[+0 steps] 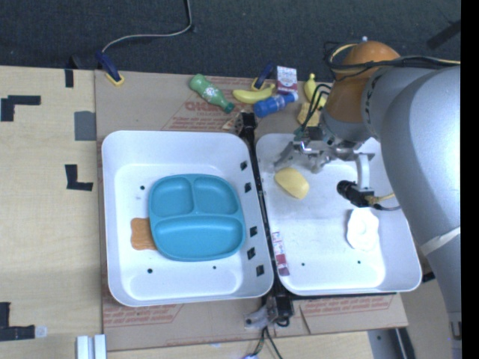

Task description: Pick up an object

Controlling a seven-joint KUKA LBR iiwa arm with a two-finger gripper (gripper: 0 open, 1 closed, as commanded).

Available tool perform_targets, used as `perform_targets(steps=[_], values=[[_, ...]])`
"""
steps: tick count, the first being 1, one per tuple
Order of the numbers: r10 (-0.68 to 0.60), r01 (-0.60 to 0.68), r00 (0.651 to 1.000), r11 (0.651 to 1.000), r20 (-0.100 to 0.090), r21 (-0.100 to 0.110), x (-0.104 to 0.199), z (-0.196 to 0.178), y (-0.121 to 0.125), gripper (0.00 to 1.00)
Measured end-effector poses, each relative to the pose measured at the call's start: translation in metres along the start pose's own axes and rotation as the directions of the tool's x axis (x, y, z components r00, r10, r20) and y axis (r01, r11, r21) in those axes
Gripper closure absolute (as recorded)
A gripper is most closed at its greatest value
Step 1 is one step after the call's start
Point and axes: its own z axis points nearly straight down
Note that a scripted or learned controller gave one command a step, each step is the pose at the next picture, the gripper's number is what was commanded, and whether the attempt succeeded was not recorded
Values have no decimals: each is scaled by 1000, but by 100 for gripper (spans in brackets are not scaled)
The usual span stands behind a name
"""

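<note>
My gripper (303, 161) hangs over the back left part of the right bin (389, 275), its two silver fingers spread open with nothing between them. Just below and left of the fingertips a yellow rounded lump (292, 183) lies on the bin floor, apart from the fingers. A white lumpy object (363, 230) lies toward the bin's right side. The left bin (120, 275) holds a blue divided plate (197, 217), and an orange piece (139, 235) sticks out from under the plate's left edge.
Behind the bins lie a green bottle (209, 92), a banana (252, 94), a blue bottle (271, 105) and a small carton (287, 76). A small red and white packet (278, 250) rests by the divider. The grey arm covers the right bin's back right side.
</note>
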Motion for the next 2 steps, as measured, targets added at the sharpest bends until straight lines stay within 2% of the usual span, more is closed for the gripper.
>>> perform_targets(steps=[1, 2], values=[[2, -2, 1000, 1000, 1, 2, 15, 0, -35, 0], [1, -1, 1000, 1000, 0, 3, 16, -10, -35, 100]])
